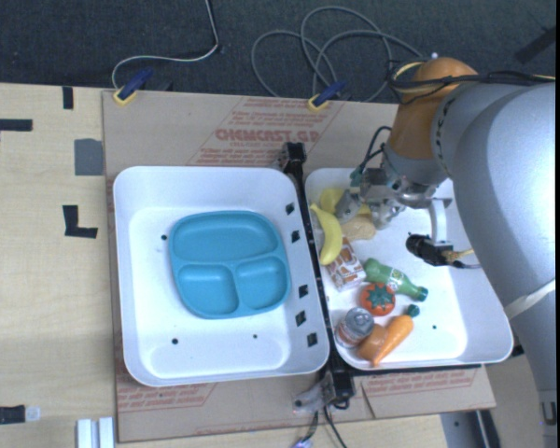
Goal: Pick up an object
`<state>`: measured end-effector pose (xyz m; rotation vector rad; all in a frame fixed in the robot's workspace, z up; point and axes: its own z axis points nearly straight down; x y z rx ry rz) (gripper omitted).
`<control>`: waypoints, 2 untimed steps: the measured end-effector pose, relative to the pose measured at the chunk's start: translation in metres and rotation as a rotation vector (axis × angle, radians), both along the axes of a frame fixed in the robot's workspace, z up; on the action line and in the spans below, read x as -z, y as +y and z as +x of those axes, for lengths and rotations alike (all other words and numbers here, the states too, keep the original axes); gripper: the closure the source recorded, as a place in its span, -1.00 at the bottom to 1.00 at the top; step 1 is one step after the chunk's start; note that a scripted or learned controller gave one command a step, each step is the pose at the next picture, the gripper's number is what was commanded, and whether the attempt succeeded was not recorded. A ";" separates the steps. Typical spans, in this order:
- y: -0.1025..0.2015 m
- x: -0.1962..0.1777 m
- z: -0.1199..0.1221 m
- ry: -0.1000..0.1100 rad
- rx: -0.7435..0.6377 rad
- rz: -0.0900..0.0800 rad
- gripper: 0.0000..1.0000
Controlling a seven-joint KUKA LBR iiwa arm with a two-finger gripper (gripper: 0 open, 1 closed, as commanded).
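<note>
Arm comes in from 3 o'clock; end effector (378, 199) sits low over the right bin (467, 343), at approx the bin's 11 o'clock corner. Wrist blocks the tips, so I cannot tell if it's spread, pressed together, or pinching anything.

Candidate objs are all in the right bin. Banana (327, 231) lies along the left wall, just beside the end effector at its 8 o'clock. A pale lump (357, 228), prob food, sits directly under or touching the tool; can't tell which. Small printed packet (347, 269) at 6 o'clock of the lump. Green bottle (395, 279) lies on its side mid-bin, tomato-like red piece (378, 299) just below it, carrot (388, 339) and a metal can (357, 323) near the bin's 7 o'clock corner. Left bin (140, 213) holds a blue divided tray (229, 261), well apart from the arm.

Step, as I judge it: descent/grasp attempt on the pale lump or banana end; nothing is visibly lifted yet.

Next move needs: close on one obj only, since banana and lump crowd each other against the wall, then lift straight up w/o dragging neighbours. Risk: glancing grip off the curved banana.
</note>
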<state>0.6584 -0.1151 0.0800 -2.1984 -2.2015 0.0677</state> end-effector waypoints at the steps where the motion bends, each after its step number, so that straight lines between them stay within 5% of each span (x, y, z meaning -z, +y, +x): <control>1: 0.003 0.000 0.000 -0.001 0.003 -0.007 -1.00; 2: 0.002 0.000 0.000 -0.001 0.002 -0.005 -1.00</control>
